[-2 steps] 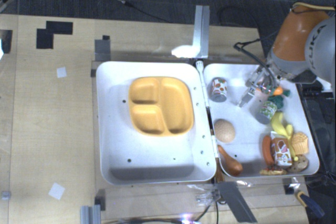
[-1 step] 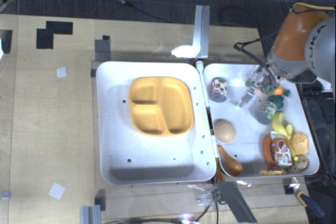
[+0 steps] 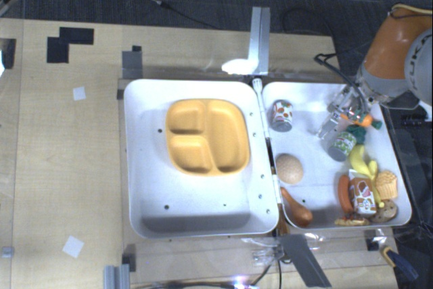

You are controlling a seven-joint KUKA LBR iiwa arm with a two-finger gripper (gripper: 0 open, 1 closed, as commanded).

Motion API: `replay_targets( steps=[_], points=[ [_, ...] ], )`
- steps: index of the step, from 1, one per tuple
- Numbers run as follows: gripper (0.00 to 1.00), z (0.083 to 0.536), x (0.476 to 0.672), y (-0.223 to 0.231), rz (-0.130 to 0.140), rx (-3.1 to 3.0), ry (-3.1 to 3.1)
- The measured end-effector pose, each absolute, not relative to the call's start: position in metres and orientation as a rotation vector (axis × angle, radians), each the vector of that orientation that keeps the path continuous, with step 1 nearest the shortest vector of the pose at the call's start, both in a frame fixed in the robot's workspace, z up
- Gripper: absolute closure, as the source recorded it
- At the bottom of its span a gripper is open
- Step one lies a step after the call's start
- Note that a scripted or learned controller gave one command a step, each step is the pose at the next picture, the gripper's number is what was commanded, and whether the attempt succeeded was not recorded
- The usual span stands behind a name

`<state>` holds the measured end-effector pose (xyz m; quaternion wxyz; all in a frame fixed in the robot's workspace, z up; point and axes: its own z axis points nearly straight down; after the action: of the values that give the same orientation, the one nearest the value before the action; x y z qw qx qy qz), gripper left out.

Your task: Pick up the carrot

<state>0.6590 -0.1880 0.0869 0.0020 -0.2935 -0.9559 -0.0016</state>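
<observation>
The carrot (image 3: 362, 122) is a small orange piece with a green top. It lies in the right bin (image 3: 308, 95) near the far right wall. My gripper (image 3: 336, 121) hangs over that bin just left of the carrot, its metal body touching or overlapping the carrot's left end. From this view I cannot make out whether the carrot is between its tips. A grey-green can (image 3: 342, 144) lies right below the gripper.
The right bin also holds a red-labelled can (image 3: 282, 114), a beige egg-shaped item (image 3: 289, 168), a brown sausage (image 3: 298, 208), a banana (image 3: 362, 162), a red-and-white carton (image 3: 363, 197) and a waffle (image 3: 385, 183). A yellow divided plate (image 3: 206, 135) sits in the left bin (image 3: 145, 166).
</observation>
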Motion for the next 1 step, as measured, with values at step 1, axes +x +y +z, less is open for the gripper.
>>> replay_targets(
  steps=[1],
  points=[
    [0.00, 0.0868, 0.6534, -0.1966, -0.003, -1.046, -2.971]
  ],
)
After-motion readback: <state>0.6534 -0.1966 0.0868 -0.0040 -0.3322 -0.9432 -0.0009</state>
